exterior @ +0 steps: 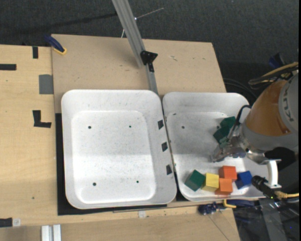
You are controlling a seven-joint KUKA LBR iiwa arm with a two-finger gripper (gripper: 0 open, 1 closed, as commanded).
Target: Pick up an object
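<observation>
Desk is tan board, black tape marks on its far-left part. Left bin, white, shallow, speckled with dark scuffs, four small dark dots on its floor. A grey metal pole slants in from the far edge down to a black clamp at the seam between the bins. Right bin, white, touches the left bin along that seam.

Blocks sit clustered in the near-right corner of the right bin: green block leftmost, tilted, then yellow block just beside it, orange block touching the yellow one on its right, red-orange block just behind that, blue block rightmost near the bin wall. All small cubes, solid colours.

Further back, a dark green block sits mid-right in the right bin, right at the end effector. The arm comes in from the right, orange band above the wrist. Whether the end effector is open, closed or gripping anything: cannot tell, blurred and crowded there.
</observation>
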